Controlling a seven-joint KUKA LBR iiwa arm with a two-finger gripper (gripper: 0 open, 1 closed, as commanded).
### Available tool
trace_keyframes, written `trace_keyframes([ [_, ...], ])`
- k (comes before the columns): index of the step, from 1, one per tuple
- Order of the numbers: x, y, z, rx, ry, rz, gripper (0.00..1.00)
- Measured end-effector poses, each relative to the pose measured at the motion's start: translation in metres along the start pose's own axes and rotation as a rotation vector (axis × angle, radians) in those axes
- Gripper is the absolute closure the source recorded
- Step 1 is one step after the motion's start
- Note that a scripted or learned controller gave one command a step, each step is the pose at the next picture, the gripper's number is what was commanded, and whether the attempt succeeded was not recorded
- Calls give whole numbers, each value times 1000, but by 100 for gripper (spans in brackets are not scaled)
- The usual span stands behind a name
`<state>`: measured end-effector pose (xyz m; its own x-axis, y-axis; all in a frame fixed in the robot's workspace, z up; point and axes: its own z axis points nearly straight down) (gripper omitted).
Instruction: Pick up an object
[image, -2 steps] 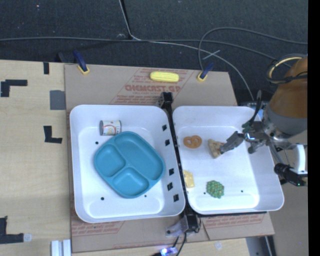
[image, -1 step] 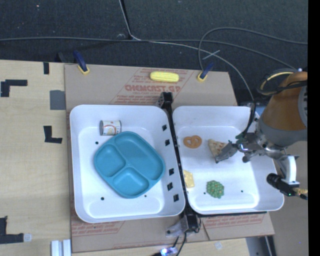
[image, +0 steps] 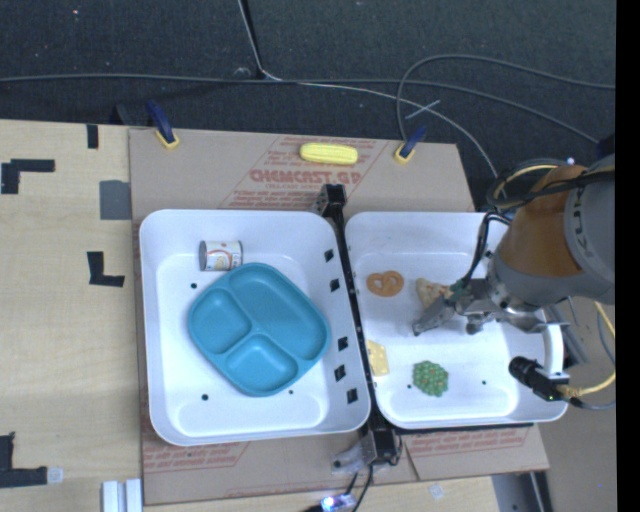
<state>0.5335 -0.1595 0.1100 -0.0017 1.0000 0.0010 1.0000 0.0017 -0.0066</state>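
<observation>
Desk (image: 60, 300): tan board with black tape marks at the 9 o'clock side; two white bins sit side by side on a printed cardboard sheet.
Left bin (image: 160, 330): holds a small can (image: 219, 255) lying on its side at 11 o'clock, and a blue three-compartment plate (image: 258, 327) at centre, tilted; can and plate near each other, not touching.
Beyond the bins: yellow corn-cob toy (image: 328, 153) on the cardboard at 12 o'clock, well apart from everything.
Right bin (image: 420, 232): pretzel toy (image: 384, 283) at 10 o'clock; pale yellow cracker-like piece (image: 376, 356) against the left wall at 8 o'clock; green broccoli-like floret (image: 430, 377) at 6 o'clock; tan wedge-shaped piece (image: 431, 291) near centre.
Likely target: the tan wedge, nearest the fingers. Pale tan, small, flattish, pointed toward 9 o'clock.
Handling, judged: light, probably stiff plastic, a bit slick; low profile, so pinch across its short sides close to the bin floor.
Gripper (image: 432, 318): low over the bin centre, fingers pointing to 9 o'clock, slightly apart with nothing between them; the wedge lies just beside, at their 12 o'clock.
</observation>
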Motion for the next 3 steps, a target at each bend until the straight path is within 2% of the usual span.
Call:
trace_keyframes([
  [1, 0, 0, 26, -6, -3, 0, 0],
  [2, -1, 1, 14, -9, -5, 1, 100],
  [3, 8, 5, -33, -9, -1, 0, 100],
])
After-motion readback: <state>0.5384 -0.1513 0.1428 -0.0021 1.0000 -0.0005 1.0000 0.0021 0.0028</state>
